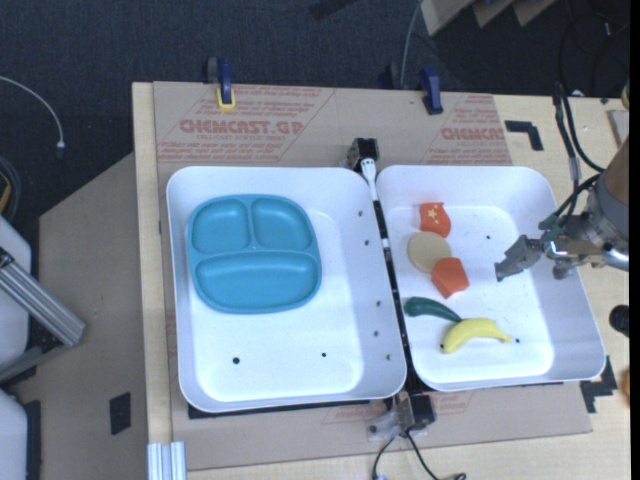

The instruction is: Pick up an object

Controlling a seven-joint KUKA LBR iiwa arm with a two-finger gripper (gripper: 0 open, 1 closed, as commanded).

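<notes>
Two white bins sit side by side on the bench. Left bin (200, 368) holds a blue divided plate (256, 253), lying flat toward its far-left corner.

Right bin (520, 193) has all the pickable stuff, bunched along its left side: small orange-red block (433, 217) farthest, tan round piece (428, 252) just nearer, red block (450, 277) touching or v. close to the tan one on its near-right, then a dark green pepper-like item (432, 309) and a yellow banana (474, 334) nearest, green tip just beside the banana's left end.

Gripper (520, 258) comes in from the right edge w/ arm, sitting over the bin's right-middle, over bare floor. Nothing btwn it and the objects; it grips nothing. Spread or pressed together — cannot tell at this angle.

Judgement: approach stage, no pick yet. Red block is closest to the gripper, so prob. the easiest target; its closeness to the tan piece could crowd a grasp. Banana lies more apart, w/ room around it.
</notes>
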